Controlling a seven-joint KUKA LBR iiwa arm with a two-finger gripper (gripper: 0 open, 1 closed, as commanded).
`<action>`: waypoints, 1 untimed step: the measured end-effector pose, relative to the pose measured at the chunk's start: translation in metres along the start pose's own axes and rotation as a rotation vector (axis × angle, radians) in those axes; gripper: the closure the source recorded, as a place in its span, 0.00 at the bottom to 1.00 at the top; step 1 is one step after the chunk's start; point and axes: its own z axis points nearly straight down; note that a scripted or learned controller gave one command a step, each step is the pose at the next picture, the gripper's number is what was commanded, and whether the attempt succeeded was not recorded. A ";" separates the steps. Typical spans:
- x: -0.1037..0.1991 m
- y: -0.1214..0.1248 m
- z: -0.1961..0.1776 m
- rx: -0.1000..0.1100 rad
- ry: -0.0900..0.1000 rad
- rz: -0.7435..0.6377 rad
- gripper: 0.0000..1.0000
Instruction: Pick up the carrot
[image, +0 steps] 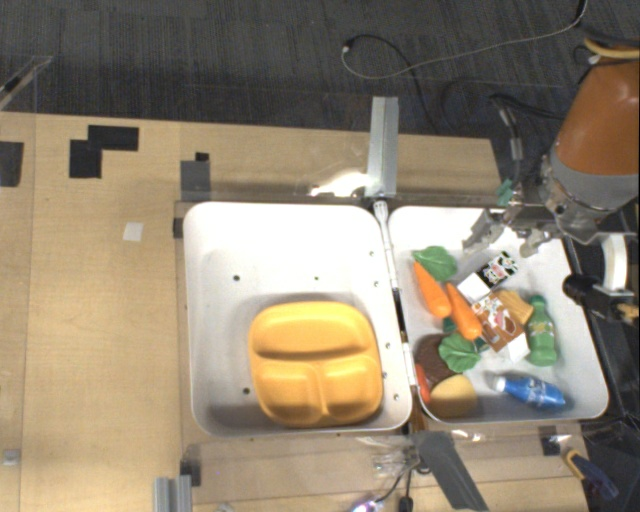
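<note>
Even, bright overhead light; glare at top centre on the white bins' (300, 215) rim; soft shadows; slight overall blur.

arm (600, 120): cut off by top and right edges, upper part out of frame
pincer (507, 232): fingers small and blurred, gap not readable
carton (497, 270): print too small to read
brown item (433, 357): partly hidden under green leaf (458, 350) and potato (453, 393)
cable (470, 45): runs off top edge
</note>
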 end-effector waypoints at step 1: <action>-0.012 0.012 0.175 -0.003 0.000 -0.145 0.00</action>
